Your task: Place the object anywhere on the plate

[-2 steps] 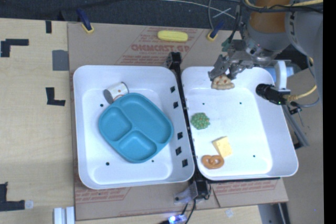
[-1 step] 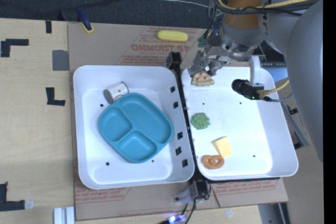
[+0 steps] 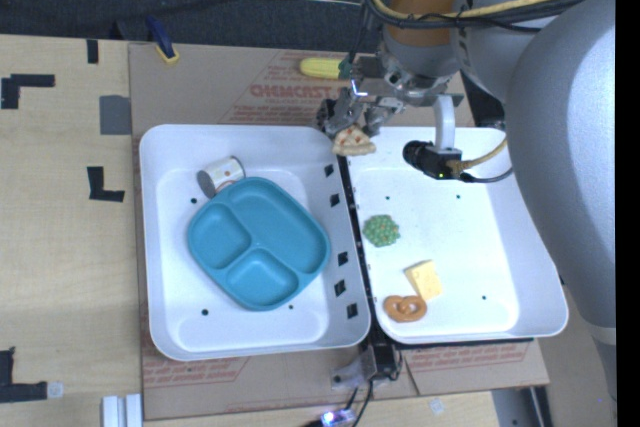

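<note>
Blue plate [image 3: 258, 242] sits mid left bin [image 3: 160, 155]. Gripper [image 3: 352, 127] hangs over far edge btwn bins, clenched on tan object [image 3: 353, 144]. Right bin [image 3: 500, 215]: green ball [image 3: 381, 231], yellow block [image 3: 425, 279], pretzel [image 3: 405, 308].

Small silver metal cup [image 3: 220, 176] on its side in left white bin [image 3: 160, 245], touching rim of tray; green leafy clump [image 3: 381, 231], yellow block [image 3: 424, 280], brown pretzel [image 3: 405, 308] in right white bin [image 3: 500, 245]; yellow corn-like piece [image 3: 322, 68] on cardboard sheet [image 3: 230, 85] behind bins.
</note>
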You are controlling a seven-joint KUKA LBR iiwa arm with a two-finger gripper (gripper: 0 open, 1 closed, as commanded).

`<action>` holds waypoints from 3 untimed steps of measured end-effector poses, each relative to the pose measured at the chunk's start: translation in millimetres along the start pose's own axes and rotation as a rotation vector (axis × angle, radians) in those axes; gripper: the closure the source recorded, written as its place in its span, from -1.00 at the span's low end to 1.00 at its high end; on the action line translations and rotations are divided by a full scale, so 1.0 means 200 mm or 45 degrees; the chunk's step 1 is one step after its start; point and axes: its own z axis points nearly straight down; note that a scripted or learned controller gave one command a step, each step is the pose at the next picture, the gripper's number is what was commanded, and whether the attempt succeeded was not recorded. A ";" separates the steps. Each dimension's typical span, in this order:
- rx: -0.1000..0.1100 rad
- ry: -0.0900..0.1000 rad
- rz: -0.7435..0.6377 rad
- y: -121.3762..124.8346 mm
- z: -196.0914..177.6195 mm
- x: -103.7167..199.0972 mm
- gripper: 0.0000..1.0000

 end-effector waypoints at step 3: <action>0.001 -0.003 0.004 0.07 0.05 0.58 -1.00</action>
